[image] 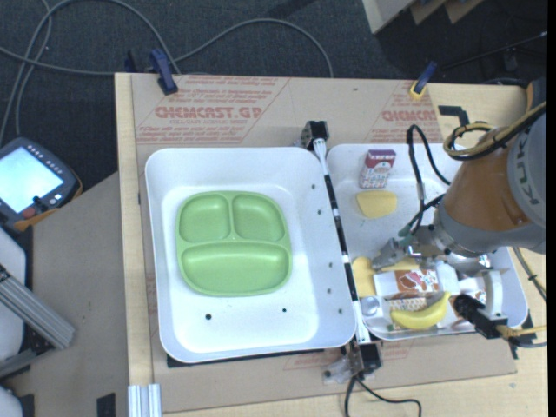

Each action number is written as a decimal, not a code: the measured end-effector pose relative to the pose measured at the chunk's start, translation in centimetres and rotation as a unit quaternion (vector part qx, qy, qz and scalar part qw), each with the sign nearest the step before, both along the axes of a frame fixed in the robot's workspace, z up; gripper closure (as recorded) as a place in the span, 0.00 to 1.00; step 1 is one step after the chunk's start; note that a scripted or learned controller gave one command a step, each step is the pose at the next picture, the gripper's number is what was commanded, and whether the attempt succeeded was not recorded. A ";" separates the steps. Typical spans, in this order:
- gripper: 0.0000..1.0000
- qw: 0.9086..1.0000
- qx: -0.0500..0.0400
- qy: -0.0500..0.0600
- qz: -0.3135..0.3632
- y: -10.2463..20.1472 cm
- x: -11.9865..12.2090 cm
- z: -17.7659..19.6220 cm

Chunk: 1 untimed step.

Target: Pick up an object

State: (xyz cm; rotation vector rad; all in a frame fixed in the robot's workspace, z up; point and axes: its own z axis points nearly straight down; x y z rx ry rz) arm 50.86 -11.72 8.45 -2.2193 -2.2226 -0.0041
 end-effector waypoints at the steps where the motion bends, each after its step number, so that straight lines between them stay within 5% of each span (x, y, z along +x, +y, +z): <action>1: 1.00 1.000 -0.001 -0.001 0.000 -0.1 0.0 1.0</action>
